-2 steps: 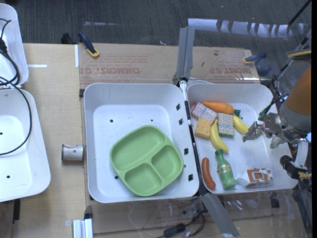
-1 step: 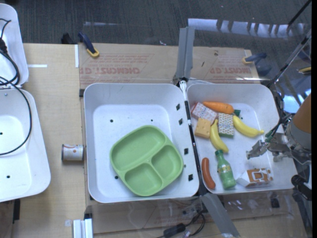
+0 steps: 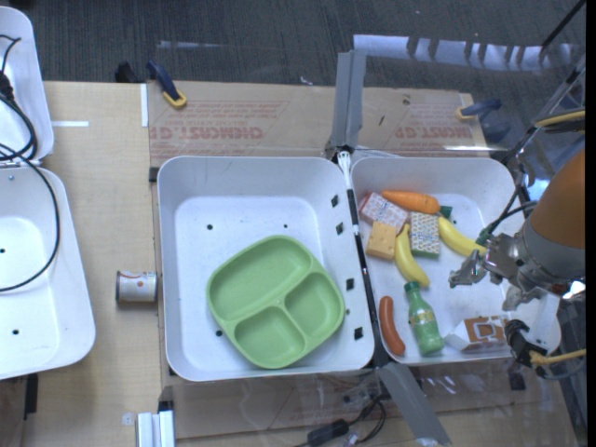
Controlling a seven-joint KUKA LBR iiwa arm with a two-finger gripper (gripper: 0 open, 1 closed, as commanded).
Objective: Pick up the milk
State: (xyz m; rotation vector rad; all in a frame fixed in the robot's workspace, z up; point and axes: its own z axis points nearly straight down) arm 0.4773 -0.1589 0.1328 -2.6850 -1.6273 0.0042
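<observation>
**Milk carton lies at the near right corner of the right bin, end effector above it**

The milk [image 3: 483, 332], a small white carton with an orange-brown print, lies on its side on the floor of the right bin [image 3: 421, 167], near its front right corner. The end effector [image 3: 492, 282] hovers just beyond the carton, over the bin's right side; its fingers stand apart with nothing between them. Left of the carton lie a green bottle [image 3: 424, 319] and a red sausage [image 3: 392, 325]. Farther back sit two yellow bananas [image 3: 411, 260], a carrot [image 3: 411, 200] and some small blocks. The left bin [image 3: 247, 181] holds a green divided plate [image 3: 275, 301]. A small can [image 3: 137, 287] rests on the worktop [image 3: 102, 119].
</observation>
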